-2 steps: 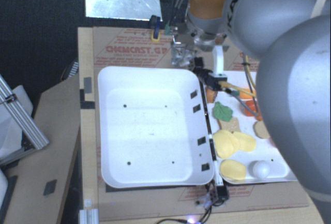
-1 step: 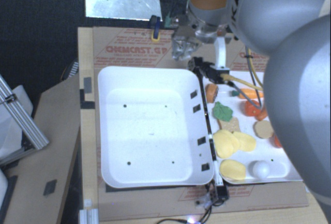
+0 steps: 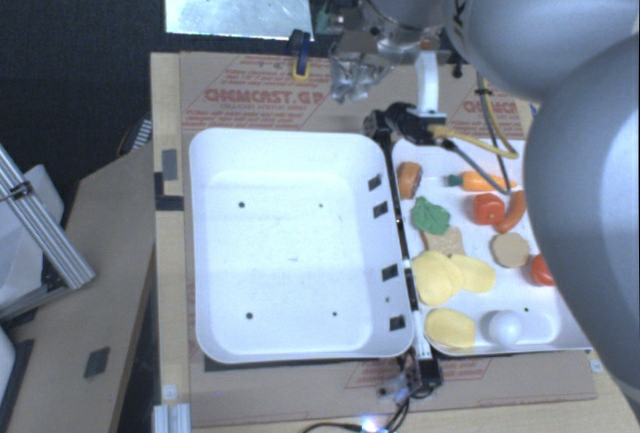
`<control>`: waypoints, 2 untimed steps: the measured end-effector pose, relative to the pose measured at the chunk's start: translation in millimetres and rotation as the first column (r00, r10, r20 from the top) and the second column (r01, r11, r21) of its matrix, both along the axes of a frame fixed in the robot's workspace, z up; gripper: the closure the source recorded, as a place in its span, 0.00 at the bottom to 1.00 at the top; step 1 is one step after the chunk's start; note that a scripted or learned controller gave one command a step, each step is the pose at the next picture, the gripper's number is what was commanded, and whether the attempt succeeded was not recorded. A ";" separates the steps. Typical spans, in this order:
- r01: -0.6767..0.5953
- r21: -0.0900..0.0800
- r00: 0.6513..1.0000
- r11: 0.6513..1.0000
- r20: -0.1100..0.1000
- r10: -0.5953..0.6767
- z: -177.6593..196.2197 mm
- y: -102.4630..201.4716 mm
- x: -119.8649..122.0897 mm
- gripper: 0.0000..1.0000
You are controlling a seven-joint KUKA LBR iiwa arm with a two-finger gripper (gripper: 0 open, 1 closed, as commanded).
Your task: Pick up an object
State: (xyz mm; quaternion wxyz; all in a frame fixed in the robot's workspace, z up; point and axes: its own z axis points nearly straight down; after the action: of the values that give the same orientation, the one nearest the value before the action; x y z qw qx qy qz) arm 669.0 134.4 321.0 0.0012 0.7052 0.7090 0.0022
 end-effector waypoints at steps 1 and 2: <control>0.000 -0.001 1.000 1.000 -0.003 0.000 -10.5 20.0 -0.4 1.00; 0.000 -0.001 1.000 1.000 -0.002 0.000 -9.5 41.5 -0.3 1.00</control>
State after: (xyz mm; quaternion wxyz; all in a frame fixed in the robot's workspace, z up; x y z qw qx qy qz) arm 668.7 175.9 311.5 0.0006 0.7051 0.7091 0.0012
